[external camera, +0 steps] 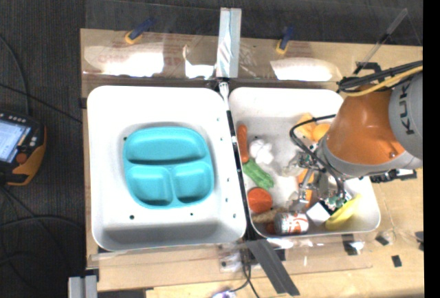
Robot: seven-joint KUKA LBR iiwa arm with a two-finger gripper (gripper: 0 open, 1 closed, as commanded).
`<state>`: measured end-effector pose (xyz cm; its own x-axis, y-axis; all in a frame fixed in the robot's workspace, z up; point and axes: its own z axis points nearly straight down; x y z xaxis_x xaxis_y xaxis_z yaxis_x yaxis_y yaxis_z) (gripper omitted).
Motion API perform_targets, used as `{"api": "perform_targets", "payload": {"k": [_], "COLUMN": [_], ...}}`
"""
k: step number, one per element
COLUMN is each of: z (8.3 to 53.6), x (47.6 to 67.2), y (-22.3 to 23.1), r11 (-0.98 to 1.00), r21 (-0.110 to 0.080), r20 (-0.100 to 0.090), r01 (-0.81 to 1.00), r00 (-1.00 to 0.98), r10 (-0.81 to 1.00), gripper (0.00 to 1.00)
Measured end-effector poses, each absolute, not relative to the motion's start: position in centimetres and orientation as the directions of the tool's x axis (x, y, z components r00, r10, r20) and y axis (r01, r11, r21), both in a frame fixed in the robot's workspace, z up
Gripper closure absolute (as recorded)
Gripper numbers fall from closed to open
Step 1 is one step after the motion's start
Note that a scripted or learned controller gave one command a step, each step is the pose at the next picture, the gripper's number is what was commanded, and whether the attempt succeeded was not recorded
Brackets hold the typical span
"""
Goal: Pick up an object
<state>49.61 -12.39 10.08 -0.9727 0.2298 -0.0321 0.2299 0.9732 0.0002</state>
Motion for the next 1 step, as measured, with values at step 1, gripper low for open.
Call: {"api": "perform_targets", "payload": {"k": [1], "z": [9.34], "x": [49.52], "y": [-11.99], "r11": [0.963], "r21": [-0.007], "r20": [-0.043], "r01": [0.269], "r00": [-0.962], "r10": [0.269], "gripper": [0.00]}}
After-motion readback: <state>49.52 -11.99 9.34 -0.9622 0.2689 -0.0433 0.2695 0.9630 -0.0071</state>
